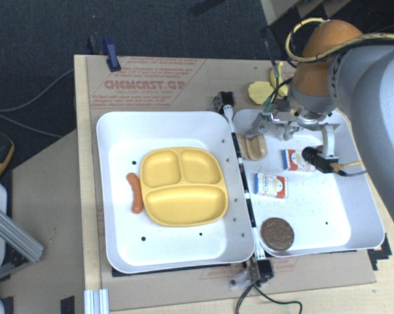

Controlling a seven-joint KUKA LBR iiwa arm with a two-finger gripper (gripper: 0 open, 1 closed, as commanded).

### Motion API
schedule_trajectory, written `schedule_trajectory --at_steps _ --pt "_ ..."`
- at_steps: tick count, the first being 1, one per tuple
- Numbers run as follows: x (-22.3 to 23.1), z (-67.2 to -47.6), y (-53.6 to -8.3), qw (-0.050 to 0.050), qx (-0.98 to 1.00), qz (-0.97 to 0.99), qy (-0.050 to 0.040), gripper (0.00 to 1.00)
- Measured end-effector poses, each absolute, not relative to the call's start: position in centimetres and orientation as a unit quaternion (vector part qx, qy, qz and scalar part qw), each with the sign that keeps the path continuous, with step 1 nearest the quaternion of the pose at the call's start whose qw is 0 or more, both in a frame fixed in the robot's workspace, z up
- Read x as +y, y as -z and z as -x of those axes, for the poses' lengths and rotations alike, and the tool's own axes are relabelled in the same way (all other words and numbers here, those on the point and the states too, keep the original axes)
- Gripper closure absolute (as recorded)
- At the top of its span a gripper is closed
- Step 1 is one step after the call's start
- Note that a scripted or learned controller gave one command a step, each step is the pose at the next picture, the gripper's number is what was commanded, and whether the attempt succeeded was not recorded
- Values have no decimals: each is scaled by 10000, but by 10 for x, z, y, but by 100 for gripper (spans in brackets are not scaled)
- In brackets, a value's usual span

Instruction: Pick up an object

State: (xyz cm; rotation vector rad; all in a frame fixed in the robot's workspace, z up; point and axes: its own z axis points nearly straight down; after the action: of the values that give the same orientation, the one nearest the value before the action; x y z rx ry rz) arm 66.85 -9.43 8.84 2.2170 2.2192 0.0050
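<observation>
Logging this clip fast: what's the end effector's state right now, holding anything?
End effector: low over the right bin, by the tan object; open or shut cannot be told, and nothing is visibly held.

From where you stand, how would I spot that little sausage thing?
Find the left white bin holding the yellow three-compartment plastic plate. The small orange-red toy sausage lies on the bin floor just left of the plate, the only slim reddish object there.
</observation>
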Motion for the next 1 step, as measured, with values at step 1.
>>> schedule_trajectory --at_steps 1 --pt "-93 -668 -88 28 7073 -7069 -11 0"
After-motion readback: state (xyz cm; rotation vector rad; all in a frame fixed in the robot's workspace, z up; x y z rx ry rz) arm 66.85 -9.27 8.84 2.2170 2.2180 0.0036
